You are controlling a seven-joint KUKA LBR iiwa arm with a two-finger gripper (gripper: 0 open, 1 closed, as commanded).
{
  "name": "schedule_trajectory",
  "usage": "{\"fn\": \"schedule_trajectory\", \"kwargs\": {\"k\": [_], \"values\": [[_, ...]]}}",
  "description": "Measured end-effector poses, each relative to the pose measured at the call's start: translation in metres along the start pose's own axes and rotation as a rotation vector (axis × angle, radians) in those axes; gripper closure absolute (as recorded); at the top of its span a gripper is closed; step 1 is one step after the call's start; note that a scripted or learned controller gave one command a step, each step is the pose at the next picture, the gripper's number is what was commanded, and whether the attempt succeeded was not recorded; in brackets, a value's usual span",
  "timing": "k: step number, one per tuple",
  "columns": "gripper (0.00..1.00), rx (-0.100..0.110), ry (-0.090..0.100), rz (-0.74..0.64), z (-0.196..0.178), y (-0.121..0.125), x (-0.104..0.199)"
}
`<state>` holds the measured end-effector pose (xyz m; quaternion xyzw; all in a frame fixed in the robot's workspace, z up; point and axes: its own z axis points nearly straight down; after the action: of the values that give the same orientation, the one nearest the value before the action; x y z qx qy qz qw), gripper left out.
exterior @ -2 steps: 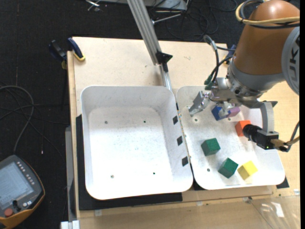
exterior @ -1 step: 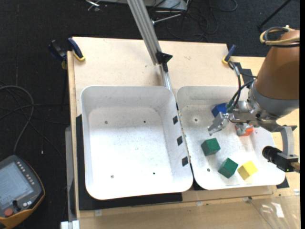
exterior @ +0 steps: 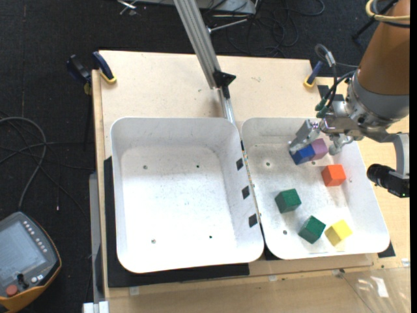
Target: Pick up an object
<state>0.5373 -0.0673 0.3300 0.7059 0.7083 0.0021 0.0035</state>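
My gripper [exterior: 319,142] hangs low over the back of the right bin [exterior: 365,240], reaching in from the right. Its fingers stand apart, so it is open. A purple block [exterior: 320,149] sits in the gap between them, and a blue block [exterior: 301,154] lies right beside it, under the left finger [exterior: 304,135]. Whether either block is off the bin floor I cannot tell. Loose in the same bin are an orange block [exterior: 333,175], two green blocks [exterior: 287,200] [exterior: 312,229] and a yellow block [exterior: 338,232].
The left bin [exterior: 124,175] adjoins the right bin along a shared wall with black markers [exterior: 246,191]. A slanted metal rail [exterior: 199,34] crosses the back of the bench. Clamps [exterior: 104,67] [exterior: 316,74] sit at the bench's back corners.
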Motion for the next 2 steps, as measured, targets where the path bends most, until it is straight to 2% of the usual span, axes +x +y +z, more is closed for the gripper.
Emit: {"fn": "schedule_trajectory", "kwargs": {"k": [1,2], "values": [[0.0,0.016,0.002,0.005,0.137,0.022,-0.004],[0.0,0.004,-0.001,0.007,0.108,0.029,-0.041]]}}
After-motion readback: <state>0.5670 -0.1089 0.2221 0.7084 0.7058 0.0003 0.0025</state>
